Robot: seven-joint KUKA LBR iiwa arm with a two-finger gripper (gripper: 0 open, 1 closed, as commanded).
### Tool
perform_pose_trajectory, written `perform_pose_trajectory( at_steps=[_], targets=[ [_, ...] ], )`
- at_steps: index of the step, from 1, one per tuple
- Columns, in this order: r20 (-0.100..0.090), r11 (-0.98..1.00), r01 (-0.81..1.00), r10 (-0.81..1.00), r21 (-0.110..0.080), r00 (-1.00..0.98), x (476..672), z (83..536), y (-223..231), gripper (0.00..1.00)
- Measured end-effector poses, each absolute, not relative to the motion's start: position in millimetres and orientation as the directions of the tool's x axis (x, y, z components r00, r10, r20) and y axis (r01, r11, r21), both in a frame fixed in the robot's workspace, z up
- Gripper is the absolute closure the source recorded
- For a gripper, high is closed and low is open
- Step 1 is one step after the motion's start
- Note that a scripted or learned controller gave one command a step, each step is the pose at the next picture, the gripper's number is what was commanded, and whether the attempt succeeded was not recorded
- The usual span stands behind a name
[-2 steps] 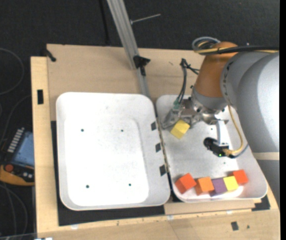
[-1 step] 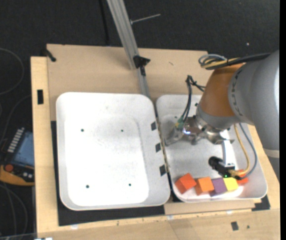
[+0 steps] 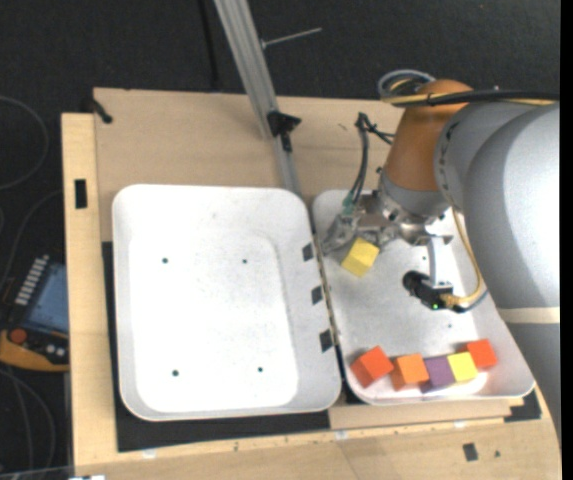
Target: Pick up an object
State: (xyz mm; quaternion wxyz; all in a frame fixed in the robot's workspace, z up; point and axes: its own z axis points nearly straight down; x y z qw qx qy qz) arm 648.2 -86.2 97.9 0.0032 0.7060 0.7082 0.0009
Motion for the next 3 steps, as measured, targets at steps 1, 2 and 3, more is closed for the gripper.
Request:
perform_pose_trajectory(
  at_steps=[1,2,3],
  targets=[
    [-0.003,-0.001,1.000,1.000,0.003,0.001,652.2,97.8,-111.0,0.00],
    [0.000,-0.001,1.000,1.000,-0.002,0.001,604.5,96.7,-91.3,0.00],
    [0.000,-0.008,1.000,1.000,0.004,0.008,607.0,107.8,-93.2,1.00]
  ],
)
